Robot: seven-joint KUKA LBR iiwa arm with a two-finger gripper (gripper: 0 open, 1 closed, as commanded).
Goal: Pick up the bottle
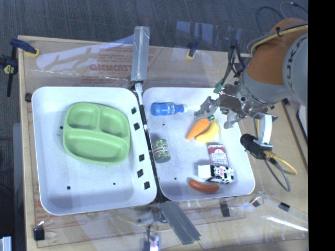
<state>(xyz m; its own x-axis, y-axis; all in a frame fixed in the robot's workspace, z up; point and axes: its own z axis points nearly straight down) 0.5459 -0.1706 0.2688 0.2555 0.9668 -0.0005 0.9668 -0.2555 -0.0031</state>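
A small blue bottle (166, 109) with a pale cap lies on its side at the back left of the right bin (172, 179). My gripper (218, 114) hangs over the right bin's back right part, above an orange carrot (197, 129) and a yellow piece (209, 132). Its fingers are spread, with nothing between them. The bottle lies about a hand's width to the left of the gripper, apart from it.
In the right bin there are also a green can (161, 150), a red-and-white carton (216, 155), a black-and-white cow-print box (215, 172) and a sausage (204, 185). The left bin (47, 192) holds a green divided tray (97, 132). Cables lie outside at the right.
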